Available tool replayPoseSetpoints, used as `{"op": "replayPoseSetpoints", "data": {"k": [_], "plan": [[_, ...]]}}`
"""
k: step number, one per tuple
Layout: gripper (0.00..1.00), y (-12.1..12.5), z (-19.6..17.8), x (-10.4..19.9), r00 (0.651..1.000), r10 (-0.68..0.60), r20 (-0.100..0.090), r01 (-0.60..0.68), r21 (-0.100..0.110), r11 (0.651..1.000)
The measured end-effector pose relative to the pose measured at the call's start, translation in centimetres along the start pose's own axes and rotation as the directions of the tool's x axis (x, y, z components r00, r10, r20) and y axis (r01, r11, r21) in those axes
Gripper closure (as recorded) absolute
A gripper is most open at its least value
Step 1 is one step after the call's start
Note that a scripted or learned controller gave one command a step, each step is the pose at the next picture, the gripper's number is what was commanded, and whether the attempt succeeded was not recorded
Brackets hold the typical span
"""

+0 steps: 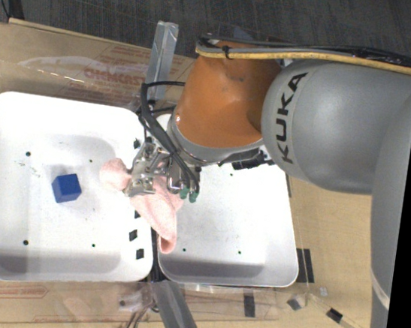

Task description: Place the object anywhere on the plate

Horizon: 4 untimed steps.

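Camera view, claw [159,178] clenched on pink cloth [155,205] over bin divide, blue cube [67,187] left.

Two bins side by side on the bench: left bin [7,169], right bin [256,235]. A cube [66,187] sits in the left bin, toward its middle. A cloth [156,204] drapes across the shared rims between the bins, one end in each. The gripper [159,177] hangs directly over the cloth; arm [333,117] enters from the right, over the right bin.
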<state>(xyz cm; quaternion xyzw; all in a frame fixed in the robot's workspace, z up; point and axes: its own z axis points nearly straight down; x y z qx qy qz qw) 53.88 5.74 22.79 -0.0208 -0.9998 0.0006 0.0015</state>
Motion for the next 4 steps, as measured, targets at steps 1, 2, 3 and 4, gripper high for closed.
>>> {"op": "replayPoseSetpoints", "data": {"k": [1, 2, 3, 4], "plan": [[1.00, 5.2, -0.1, 2.8, 0.999, -0.048, 0.000, 0.048, 0.000, 0.999], [1.00, 10.3, -0.1, 5.5, 0.999, -0.049, 0.000, 0.049, 0.001, 0.999], [1.00, 15.2, -0.4, 6.3, 0.999, -0.048, 0.003, 0.048, -0.001, 0.999], [0.00, 15.2, -0.4, 6.3, 0.999, -0.047, 0.004, 0.047, -0.001, 0.999]]}}
